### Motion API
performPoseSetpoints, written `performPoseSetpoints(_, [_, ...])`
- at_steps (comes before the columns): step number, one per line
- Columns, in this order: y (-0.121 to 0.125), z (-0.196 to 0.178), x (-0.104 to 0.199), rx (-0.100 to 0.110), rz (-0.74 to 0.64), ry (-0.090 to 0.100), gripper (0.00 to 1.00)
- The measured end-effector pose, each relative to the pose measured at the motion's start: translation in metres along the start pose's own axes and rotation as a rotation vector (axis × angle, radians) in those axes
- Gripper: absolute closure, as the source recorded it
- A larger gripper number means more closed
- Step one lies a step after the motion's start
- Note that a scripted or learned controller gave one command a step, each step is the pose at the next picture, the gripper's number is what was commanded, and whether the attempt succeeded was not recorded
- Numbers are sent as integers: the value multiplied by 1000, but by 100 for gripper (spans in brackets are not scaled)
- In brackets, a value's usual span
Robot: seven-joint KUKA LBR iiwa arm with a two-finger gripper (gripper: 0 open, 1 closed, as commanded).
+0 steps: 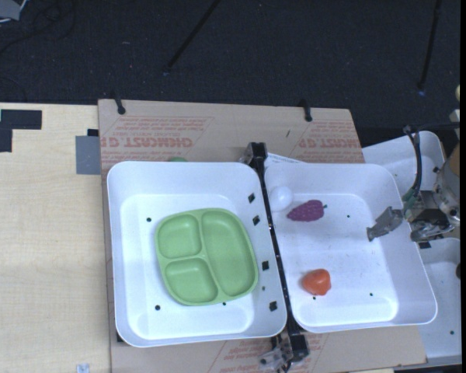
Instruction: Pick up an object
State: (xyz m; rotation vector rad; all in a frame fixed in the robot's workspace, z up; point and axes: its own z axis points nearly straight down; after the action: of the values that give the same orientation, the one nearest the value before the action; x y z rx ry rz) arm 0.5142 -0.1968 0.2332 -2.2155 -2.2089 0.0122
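The claw (388, 224) sits at the right edge of the right bin (373, 317), low over its white floor. It is grey, and I cannot tell if it is clenched or let go. Nothing can be seen in its grip.

Well apart from the claw, a purple toy (306, 210) lies near the far left corner of the right bin. Just beside it, a small white ball (280, 198) rests right in that corner. A red-orange toy (317, 282) lies nearer the front edge of the same bin.

The left bin (132, 317) touches the right bin along a black strip. A green plate (206, 256) with three parts lies flat in the middle of it.

Both bins rest on brown cardboard (217, 134) on the table (39, 247).
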Motion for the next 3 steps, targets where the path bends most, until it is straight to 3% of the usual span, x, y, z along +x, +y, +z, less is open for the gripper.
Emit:
performPoseSetpoints(1, [2, -6, 0, -12, -3, -3, 0])
performPoseSetpoints(3, [5, 103, -10, -6, -3, 0, 0])
